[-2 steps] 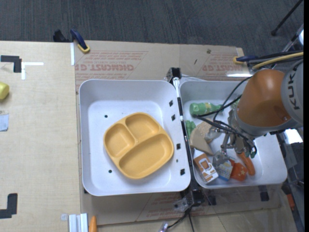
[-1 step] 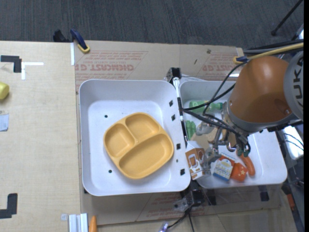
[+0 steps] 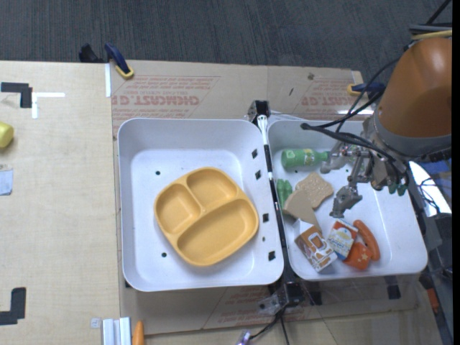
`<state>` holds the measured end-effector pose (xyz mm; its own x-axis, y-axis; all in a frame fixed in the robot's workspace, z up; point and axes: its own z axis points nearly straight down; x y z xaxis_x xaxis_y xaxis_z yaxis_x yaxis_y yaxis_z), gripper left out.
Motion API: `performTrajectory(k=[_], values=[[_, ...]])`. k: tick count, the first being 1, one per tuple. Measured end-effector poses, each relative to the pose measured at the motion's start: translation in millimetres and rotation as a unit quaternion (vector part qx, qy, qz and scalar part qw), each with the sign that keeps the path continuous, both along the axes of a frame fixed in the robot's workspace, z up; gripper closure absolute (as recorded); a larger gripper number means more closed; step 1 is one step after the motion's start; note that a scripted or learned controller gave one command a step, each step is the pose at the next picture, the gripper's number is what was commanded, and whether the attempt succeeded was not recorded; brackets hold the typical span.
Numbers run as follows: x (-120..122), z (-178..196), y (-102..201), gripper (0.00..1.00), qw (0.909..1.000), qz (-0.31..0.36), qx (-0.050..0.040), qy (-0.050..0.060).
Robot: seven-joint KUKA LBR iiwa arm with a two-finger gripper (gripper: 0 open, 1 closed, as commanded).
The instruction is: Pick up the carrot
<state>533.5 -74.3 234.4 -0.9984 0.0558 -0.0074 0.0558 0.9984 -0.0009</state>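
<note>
Two shallow white bins sat side by side on the bench. The left bin [image 3: 136,214] held a yellow divided plate [image 3: 206,215], lying flat near its middle, with two small compartments toward the far side and one larger compartment toward the near side; nothing lay in any of them.

The right bin [image 3: 402,254] held the clutter. A green bottle [image 3: 303,157] lay on its side along the far wall. Just below it, against the left wall, was a small green item [image 3: 284,190], too hidden to name. A slice of bread [image 3: 309,196], tan and roughly wedge-shaped, lay beside that green item and seemed to overlap it. Nearer the front wall lay a small brown and white carton [image 3: 316,248], and touching it on the right an orange and white packet [image 3: 341,239]. The carrot [image 3: 364,246] lay at the front right of this cluster, orange-red, curved, pressed against the packet's right edge.

The gripper [image 3: 345,200] hung over the right bin, between the bread and the carrot and a little farther back than the carrot. Nothing showed between its fingers, but how far apart they stood could not be told. The orange-banded arm [image 3: 424,92] rose behind it at the right.
</note>
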Motion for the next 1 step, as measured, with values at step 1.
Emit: performTrajectory(k=[1], values=[[-54.7,-43.3,88.1,0.0,0.9964,-0.085,0.0011,0.003]])
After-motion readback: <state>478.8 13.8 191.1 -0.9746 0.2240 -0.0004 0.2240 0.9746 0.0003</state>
